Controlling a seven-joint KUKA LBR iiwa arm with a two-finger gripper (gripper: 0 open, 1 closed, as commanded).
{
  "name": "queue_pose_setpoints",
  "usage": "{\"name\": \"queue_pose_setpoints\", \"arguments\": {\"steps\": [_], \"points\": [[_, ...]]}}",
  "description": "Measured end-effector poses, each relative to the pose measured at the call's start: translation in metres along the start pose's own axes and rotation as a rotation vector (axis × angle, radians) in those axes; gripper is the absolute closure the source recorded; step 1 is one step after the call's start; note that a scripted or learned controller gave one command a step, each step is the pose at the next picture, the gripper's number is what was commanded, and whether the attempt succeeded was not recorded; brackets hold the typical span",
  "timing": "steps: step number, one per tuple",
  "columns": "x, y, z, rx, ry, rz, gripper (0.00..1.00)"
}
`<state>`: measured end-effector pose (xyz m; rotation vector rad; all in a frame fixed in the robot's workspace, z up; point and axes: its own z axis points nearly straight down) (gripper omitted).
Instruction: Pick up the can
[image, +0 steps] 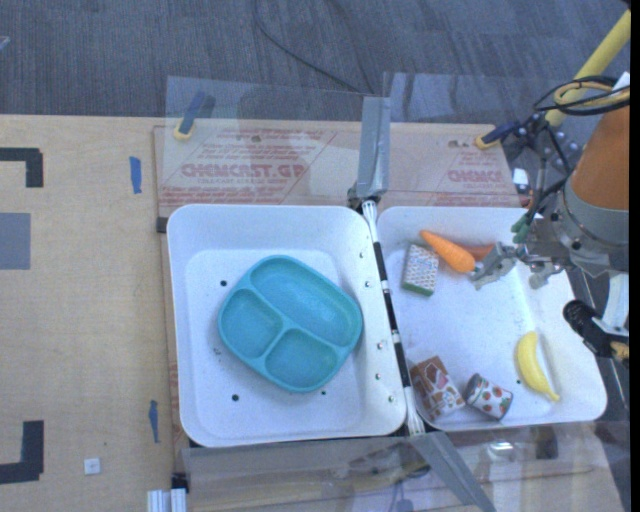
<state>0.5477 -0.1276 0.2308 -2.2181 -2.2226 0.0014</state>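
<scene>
The can (489, 396) is seen lying on its side at the near edge of the right bin (470, 320), its printed wall marked with red patches. Its long axis is judged to run across the view at a slight slant, one round end turned toward the left.

From the gripper (508, 265) the can lies toward the camera and only a little to the left, well apart, with bare bin floor between. This is the relation on which the coming move is judged to turn: a travel toward the near rim, then a descent, with the fingers set across the short width of the can and not along its length.

Just left of the can, almost touching it, a small brown carton (436, 386) is seen; a crowded approach from that side is to be expected. To the right of the can, near the gripper's own line, a banana (537, 366) lies lengthwise.

The gripper hangs over the far part of the bin with nothing seen between its fingers; whether they are spread or closed cannot be told. Just left of it an orange carrot (449, 251) lies, and beyond that a small green-sided box (421, 270).
</scene>
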Motion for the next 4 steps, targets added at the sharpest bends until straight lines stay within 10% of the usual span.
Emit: {"name": "queue_pose_setpoints", "arguments": {"steps": [1,2,4], "points": [[-0.01,-0.069,0.069,-0.001,0.0,-0.058,0.0],[0.005,-0.065,0.142,-0.011,-0.002,-0.133,0.0],[-0.006,-0.064,0.142,-0.013,-0.001,-0.134,0.0]]}}
